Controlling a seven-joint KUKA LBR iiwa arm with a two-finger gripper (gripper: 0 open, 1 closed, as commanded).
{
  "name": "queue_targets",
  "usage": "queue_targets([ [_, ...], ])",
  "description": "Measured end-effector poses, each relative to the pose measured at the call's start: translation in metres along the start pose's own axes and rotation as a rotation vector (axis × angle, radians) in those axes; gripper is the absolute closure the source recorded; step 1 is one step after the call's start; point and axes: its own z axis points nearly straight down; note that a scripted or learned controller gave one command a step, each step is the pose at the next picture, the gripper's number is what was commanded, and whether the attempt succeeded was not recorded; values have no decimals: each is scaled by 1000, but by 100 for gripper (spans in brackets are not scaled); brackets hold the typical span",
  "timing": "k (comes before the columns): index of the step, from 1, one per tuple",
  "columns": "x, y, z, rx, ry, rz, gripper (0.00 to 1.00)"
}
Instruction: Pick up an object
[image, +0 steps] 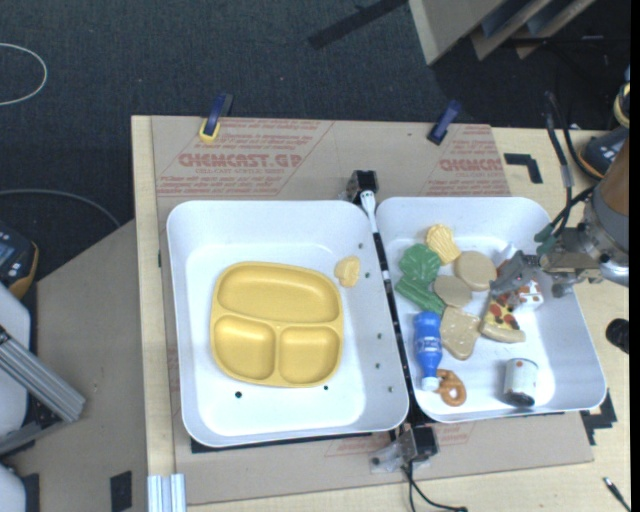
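Two bins are sitting on the tabletop (300, 160). The end effector (520, 275) is hovering at three o'clock in the right bin (575, 345), above a pizza slice (500, 323); whether it is gripping anything, I cannot tell. A yellow tray (277, 322) is lying in the left bin (190, 300).
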Motion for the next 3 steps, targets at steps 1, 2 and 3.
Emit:
queue_targets([
  [1, 0, 2, -6, -13, -2, -3, 0],
  [2, -1, 5, 57, -5, 0, -3, 0],
  [3, 5, 4, 101, -6, 1, -3, 0],
])
